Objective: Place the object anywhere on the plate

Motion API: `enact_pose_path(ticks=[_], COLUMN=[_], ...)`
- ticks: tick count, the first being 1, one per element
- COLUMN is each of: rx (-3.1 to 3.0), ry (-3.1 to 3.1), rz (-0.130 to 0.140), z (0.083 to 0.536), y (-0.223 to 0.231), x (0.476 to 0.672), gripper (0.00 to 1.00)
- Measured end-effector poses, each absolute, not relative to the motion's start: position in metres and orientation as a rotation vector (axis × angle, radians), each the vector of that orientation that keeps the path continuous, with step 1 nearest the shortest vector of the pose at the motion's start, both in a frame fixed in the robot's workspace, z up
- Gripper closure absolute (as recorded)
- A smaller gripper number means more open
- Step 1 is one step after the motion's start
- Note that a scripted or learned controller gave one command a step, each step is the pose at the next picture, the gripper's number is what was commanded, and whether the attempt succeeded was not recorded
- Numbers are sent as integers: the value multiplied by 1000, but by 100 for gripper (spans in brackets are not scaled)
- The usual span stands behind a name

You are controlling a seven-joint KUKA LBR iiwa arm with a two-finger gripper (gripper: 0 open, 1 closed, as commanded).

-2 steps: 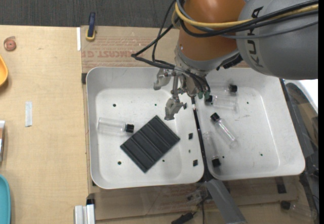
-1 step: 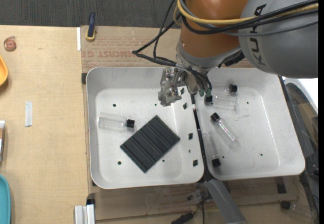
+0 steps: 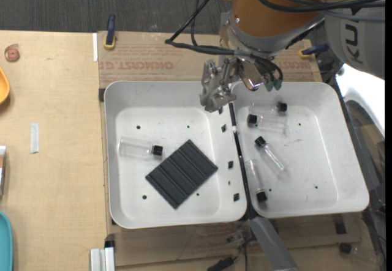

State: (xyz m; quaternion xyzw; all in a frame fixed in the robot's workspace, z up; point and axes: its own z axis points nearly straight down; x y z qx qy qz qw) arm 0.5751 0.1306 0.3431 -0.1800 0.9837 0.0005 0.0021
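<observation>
Looked down on two white bins set side by side on a brown bench (image 3: 55,141). Saw the big grey and orange arm (image 3: 275,0) reaching in from the top right, with black and yellow cables (image 3: 202,13) looping round it. Found the claw (image 3: 216,102) hanging low over the back of the bins, right above the ridge where the left bin (image 3: 113,159) and the right bin (image 3: 343,141) met. Could not tell if the claw was spread or pressed together, since its shiny metal parts ran into one lump from up here. Saw nothing pinched in it. Could not be sure if it touched the ridge below.

Found the plate (image 3: 182,173) in the left bin: dark, flat and ribbed, turned like a diamond, lying near the front. Spotted one clear tube with a black cap (image 3: 138,149) on its side just beside the plate's upper left edge, maybe touching a corner, but not on top of it.

Counted more clear tubes in the right bin. Saw the back tube (image 3: 269,123) lying across, with a small black cap (image 3: 282,106) just behind it. Saw the middle tube (image 3: 271,156) lying at a slant, well apart from the plate. Saw the front tube (image 3: 254,178) lying along the bin's left wall, close to the ridge.
</observation>
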Motion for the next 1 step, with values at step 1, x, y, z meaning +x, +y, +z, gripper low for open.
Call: enact_pose_path(ticks=[1], rx=[-1112], ry=[2933], rz=[3], z=[375], y=[202], x=[566], gripper=[100])
